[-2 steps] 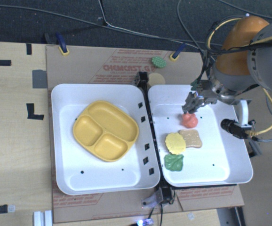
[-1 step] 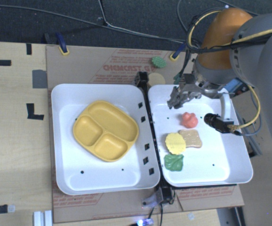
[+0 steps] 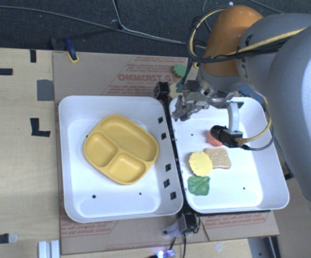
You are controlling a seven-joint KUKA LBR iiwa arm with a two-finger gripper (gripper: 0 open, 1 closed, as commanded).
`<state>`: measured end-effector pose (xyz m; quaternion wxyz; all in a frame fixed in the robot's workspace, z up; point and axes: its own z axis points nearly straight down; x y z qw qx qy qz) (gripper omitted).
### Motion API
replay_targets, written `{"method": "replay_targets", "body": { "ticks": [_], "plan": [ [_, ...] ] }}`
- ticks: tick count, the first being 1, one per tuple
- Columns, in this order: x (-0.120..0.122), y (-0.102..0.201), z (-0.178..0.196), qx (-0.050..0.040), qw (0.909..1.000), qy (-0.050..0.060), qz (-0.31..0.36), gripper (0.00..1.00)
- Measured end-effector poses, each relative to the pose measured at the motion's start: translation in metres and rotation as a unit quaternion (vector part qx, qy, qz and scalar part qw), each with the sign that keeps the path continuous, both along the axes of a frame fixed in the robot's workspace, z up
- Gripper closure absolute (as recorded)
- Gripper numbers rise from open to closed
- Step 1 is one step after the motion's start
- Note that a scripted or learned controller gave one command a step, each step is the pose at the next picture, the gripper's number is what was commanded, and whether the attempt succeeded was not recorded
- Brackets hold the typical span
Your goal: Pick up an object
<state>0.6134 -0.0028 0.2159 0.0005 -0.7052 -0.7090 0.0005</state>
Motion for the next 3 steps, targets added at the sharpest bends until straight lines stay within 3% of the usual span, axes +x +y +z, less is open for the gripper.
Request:
{"method": "replay_targets", "body": {
  "ticks": [1,2,3],
  "plan": [
    [0.012,0.051,-0.007,0.0,1.0,0.0,0.0,1.0],
    [0.029,0.104,0.01,0.0007,1.0,-0.001,0.001,1.0],
    [0.028,0.101,0.009,-0.0004,1.0,0.0,-0.001,0.0]
  ]
}}
